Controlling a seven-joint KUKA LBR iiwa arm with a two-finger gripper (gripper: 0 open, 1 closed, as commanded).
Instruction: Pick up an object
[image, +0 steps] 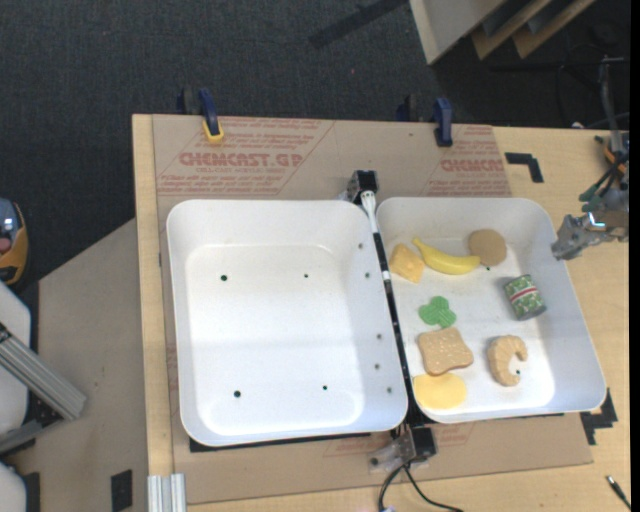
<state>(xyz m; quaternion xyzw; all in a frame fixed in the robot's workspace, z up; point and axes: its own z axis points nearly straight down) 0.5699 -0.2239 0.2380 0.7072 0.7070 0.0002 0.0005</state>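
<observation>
While the gripper hovers beside the right bin, its grip unclear, the crowded banana and cheese wedge could foil a clean pick.

Bright, even overhead light on my counter; the white bins glare slightly, shadows stay soft, and everything looks mildly grainy.
</observation>
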